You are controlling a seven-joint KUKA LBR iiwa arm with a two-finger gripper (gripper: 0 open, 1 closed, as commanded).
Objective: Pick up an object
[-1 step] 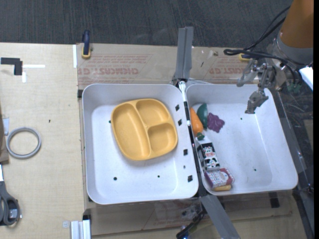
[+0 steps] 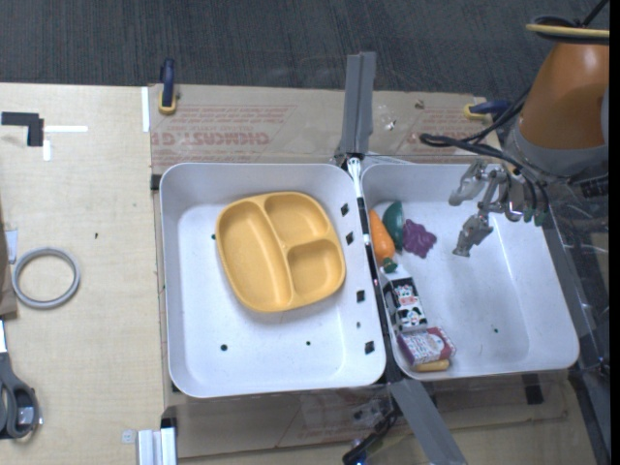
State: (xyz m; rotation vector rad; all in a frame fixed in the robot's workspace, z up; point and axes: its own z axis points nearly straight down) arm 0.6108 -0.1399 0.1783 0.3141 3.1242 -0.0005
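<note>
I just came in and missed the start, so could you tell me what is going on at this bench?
A grey and orange robot arm reaches in from the right over the right bin, its gripper above the bin's upper part with nothing between its fingers. Along that bin's left side lie an orange and green toy, a purple toy, a black-and-white carton and a pink packet. The left bin holds a yellow divided plate. Nothing has been picked up yet.

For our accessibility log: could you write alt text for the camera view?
A gripper hangs over the right bin, apart from the small things along that bin's left side: a carrot, a purple toy, a small carton and a packet. The left bin holds a yellow divided plate.
</note>
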